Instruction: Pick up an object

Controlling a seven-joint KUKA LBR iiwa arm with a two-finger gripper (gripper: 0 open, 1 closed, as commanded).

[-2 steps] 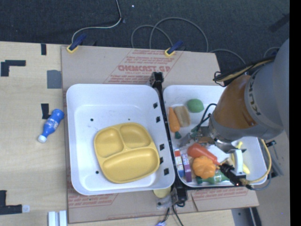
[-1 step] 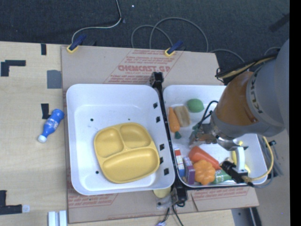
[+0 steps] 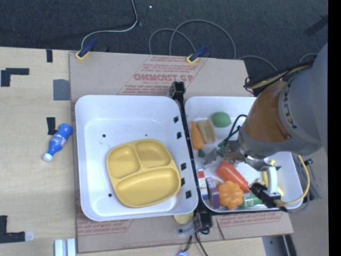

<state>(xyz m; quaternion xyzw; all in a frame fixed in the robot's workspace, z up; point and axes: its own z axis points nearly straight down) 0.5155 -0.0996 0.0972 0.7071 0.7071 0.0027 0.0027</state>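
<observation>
Hovering low in the right bin (image 3: 295, 161), gripper (image 3: 222, 154) among the toys beside a red pepper (image 3: 232, 173) and orange pumpkin (image 3: 230, 193); finger state impossible to tell.

A red-orange carrot-shaped toy (image 3: 233, 174) lies slantwise in the right bin (image 3: 242, 104), touching an orange pumpkin toy (image 3: 231, 194) below it.

Tray (image 3: 143, 172) in left bin (image 3: 88, 121), bottle (image 3: 57, 141) outside, leftward
</observation>
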